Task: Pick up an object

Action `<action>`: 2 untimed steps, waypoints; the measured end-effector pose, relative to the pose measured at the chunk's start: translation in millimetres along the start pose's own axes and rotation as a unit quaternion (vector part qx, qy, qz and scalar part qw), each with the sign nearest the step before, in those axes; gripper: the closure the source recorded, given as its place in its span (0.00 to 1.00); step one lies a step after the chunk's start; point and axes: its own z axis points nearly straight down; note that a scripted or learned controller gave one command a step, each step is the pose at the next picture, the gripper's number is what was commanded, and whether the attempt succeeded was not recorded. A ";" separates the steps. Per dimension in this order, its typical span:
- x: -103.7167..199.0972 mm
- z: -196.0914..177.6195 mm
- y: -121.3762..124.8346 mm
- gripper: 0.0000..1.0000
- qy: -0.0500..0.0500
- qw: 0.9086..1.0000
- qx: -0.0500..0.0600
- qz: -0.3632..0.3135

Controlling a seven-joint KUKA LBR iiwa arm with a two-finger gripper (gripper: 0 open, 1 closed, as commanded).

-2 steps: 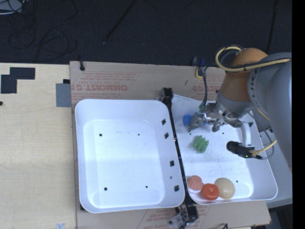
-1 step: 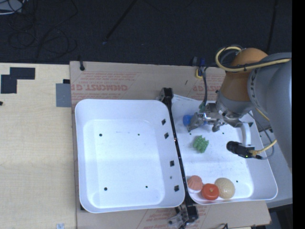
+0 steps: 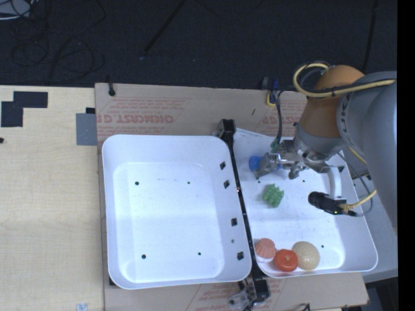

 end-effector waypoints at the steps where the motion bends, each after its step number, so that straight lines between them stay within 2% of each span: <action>1: 0.0 0.0 0.0 0.00 0.000 1.000 0.000 0.000; 2: 0.0 0.0 0.0 0.00 0.000 1.000 0.000 0.000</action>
